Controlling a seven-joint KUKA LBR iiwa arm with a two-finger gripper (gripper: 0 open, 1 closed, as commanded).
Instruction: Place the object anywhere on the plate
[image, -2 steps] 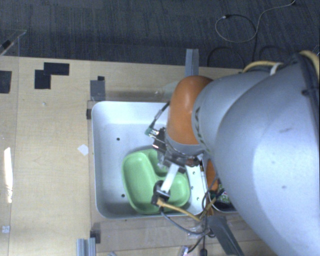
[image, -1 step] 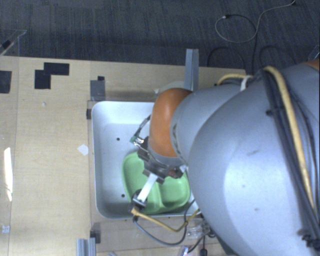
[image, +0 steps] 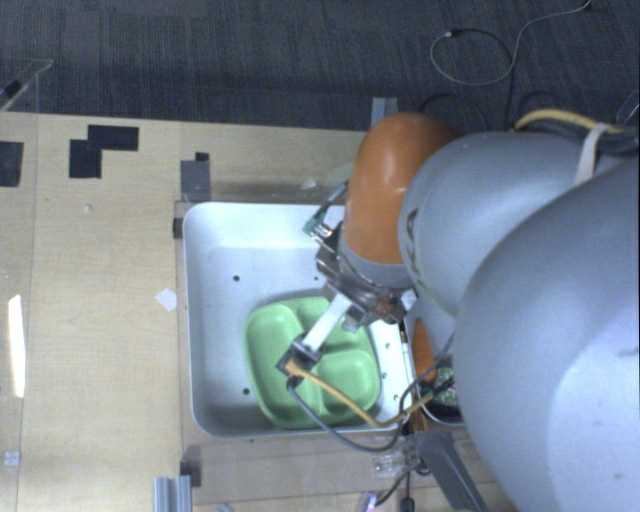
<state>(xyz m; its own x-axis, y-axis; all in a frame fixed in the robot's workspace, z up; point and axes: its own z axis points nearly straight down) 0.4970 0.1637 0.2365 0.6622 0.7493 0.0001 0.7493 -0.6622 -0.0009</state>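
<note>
My gripper (image: 366, 300) hangs low inside the white bin (image: 215, 300), and my own wrist covers it from above, so I cannot tell whether it is apart, together or clamped on anything. The green plate (image: 268, 340), divided into compartments, lies flat on the bin floor directly beneath my gripper and spreads out from under it towards the bin's middle. I cannot make out the object to be placed. The part of the plate under my gripper is hidden. Just behind my gripper, past the bin's wall, an orange shape (image: 422, 348) peeks from under my arm; I cannot identify it.
</note>
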